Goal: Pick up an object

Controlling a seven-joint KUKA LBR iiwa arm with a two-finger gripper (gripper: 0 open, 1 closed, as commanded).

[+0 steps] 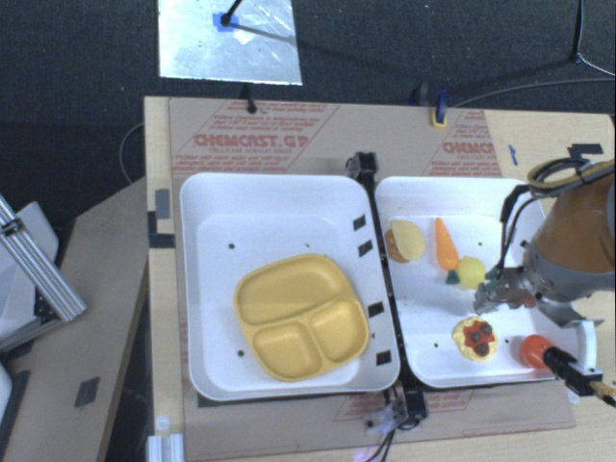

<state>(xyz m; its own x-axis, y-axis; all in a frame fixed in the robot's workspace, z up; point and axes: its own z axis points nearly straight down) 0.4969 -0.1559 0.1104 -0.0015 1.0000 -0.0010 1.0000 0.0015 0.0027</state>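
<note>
The right bin point(423, 195) holds several toy foods: a yellow and brown bun point(404, 242), an orange carrot point(447, 243), a yellow lemon-like piece point(471, 271), a round pizza-like piece with red topping point(476, 339) and an orange-red piece point(533, 351). My gripper point(498, 295) hangs low over the right bin, between the lemon-like piece and the pizza-like piece, just right of both. Nothing shows in its grasp. The grey and orange arm point(577, 243) covers the bin's right side.
The left bin point(221, 210) holds a yellow divided tray point(301, 315). Black clips point(365, 166) sit along the wall between the bins. A cable loops beside the arm at the right. A foil sheet point(229, 27) lies beyond the bench.
</note>
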